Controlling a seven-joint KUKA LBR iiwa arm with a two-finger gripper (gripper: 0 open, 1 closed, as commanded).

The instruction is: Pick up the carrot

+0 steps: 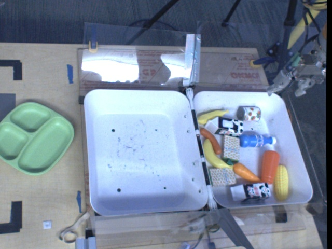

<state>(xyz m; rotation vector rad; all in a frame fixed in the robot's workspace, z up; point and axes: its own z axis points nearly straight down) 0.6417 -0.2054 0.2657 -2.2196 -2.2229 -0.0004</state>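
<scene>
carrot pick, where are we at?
Done: nothing visible yet. The small orange tapered carrot lies in the right-hand shallow white bin, among the yellow bananas, blue plastic bottle and yellow corn cob. In hand: nothing; the gripper sits above the bin's far right corner, apart from the carrot. Left: travel over, descend, grasp, lift.

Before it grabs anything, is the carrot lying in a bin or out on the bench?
In a bin. The carrot lies flat inside the right bin, among the other toy foods.
</scene>
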